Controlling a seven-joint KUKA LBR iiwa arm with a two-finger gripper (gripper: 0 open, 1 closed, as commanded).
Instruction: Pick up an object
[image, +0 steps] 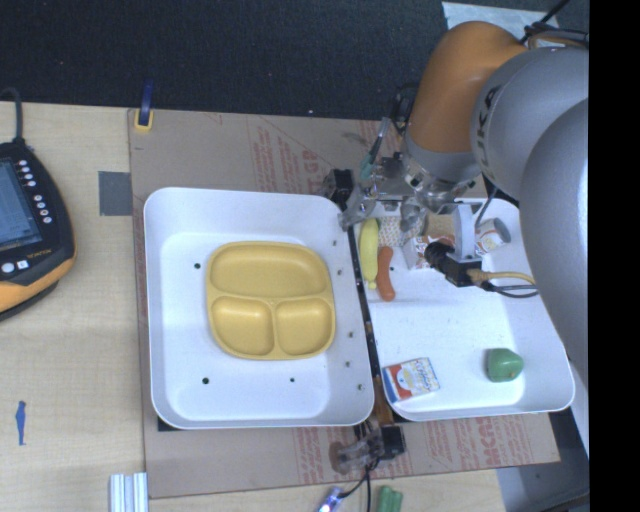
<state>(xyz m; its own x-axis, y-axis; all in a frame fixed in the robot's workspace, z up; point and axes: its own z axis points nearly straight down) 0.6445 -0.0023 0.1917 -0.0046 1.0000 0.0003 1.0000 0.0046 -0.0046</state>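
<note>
- Camera view: the big grey robot arm with an orange band (500, 100) reaches in from the right and covers the far right corner of the shallow white right bin (450, 335).
- The arm is cut off by the top of the picture.
- The metal pincer (385, 205) hangs at the far left corner of the right bin. It is a jumble of small dark and shiny parts, so I cannot tell if it is spread or pressed together.
- I cannot see anything pinched in the pincer.
- A small yellow banana (369, 247) lies in the right bin, close along its left wall. Its far end sits right under the pincer, and I cannot tell if the two touch.
- A short orange-red sausage shape (385, 277) lies just beside the banana, on its right, a bit nearer to us than the pincer.
- A small flat packet with red and blue print (411, 379) lies at the near left corner of the right bin, well apart from the pincer.
- A green round lump (503, 364) sits near the near right corner, also well apart from the pincer.
- A yellow plastic plate with three dips (270, 298) lies in the middle of the shallow white left bin (175, 360).
- A black and orange handheld screen (25, 235) lies on the wooden bench (60, 400), cut off by the left edge.
</note>
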